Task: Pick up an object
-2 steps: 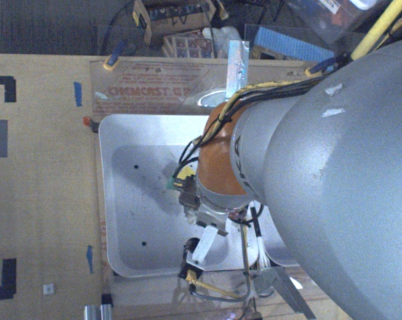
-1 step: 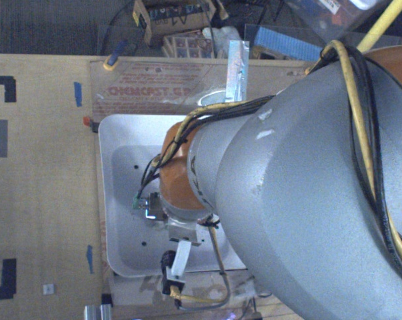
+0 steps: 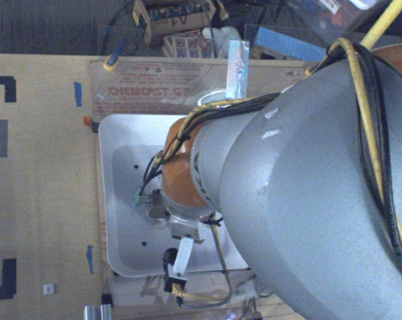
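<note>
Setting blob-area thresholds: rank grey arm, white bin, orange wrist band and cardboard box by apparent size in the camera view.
1. grey arm, though nearness to the camera inflates it.
2. white bin, counting its visible part.
3. orange wrist band and cardboard box: they look alike, so unranked.

The grey arm [image 3: 307, 199] comes in from the right, its thick last link foreshortened and very close to the camera, tapering toward the left. At its narrow end sits the orange band [image 3: 179, 172], and just past it, lower and to the left, the wrist ends in the gripper [image 3: 162, 207], seen from behind and above as a small metal-grey body pointing down and away from the camera. A bundle of black and yellow cables [image 3: 214, 110] runs along the top of the link and curls down around the band to the wrist.
</note>
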Motion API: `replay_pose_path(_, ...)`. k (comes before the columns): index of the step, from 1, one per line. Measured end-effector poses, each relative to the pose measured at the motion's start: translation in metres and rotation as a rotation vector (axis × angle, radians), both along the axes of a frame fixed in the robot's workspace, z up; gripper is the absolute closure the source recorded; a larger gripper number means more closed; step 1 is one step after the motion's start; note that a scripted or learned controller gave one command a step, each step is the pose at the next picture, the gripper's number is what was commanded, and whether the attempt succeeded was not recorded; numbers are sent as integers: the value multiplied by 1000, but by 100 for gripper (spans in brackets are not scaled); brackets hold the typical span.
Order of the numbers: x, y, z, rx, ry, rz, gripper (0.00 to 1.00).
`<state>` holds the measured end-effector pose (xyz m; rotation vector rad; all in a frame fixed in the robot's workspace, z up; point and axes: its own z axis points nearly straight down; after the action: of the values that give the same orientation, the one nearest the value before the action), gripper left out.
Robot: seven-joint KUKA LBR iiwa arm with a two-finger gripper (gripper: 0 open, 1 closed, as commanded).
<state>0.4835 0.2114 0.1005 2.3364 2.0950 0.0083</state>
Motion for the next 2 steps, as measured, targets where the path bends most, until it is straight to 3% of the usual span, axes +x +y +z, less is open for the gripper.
replay_pose_path(1,-4,-82,44,-1,9,314,100)
replay_pose_path(2,-2,-91,-10,6,0,-10,100)
